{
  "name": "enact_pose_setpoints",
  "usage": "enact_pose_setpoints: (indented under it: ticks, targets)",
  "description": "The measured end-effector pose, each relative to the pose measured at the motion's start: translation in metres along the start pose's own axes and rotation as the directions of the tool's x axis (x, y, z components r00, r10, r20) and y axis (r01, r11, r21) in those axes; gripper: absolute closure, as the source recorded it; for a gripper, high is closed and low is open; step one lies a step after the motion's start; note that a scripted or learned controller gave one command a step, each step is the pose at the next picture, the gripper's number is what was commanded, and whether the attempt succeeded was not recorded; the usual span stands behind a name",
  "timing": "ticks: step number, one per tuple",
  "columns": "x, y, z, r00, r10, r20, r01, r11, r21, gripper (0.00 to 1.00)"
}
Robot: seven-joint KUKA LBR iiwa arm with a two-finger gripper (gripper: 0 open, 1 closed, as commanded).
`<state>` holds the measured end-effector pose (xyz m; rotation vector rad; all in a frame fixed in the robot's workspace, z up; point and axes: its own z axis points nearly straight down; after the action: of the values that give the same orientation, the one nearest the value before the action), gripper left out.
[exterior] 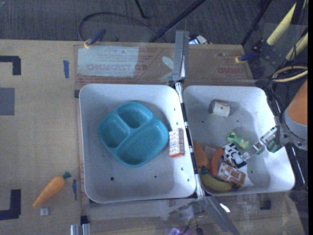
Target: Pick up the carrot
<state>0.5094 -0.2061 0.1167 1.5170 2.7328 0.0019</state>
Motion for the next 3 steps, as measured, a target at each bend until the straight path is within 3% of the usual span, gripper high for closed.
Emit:
enact_pose_setpoints:
  ticks: [1, 2, 3]
  targets:
    - [0.004, 0.003, 0.008, 0.979, -0.202, 0.034, 0.203, 0.979, -0.016, 0.0]
    - [-0.008, -0.018, -0.229, 0.965, -0.261, -0.009, 0.261, 0.965, 0.003, 0.0]
    - [-0.01, -0.018, -0.241, 0.966, -0.259, -0.002, 0.259, 0.966, 0.0, 1.0]
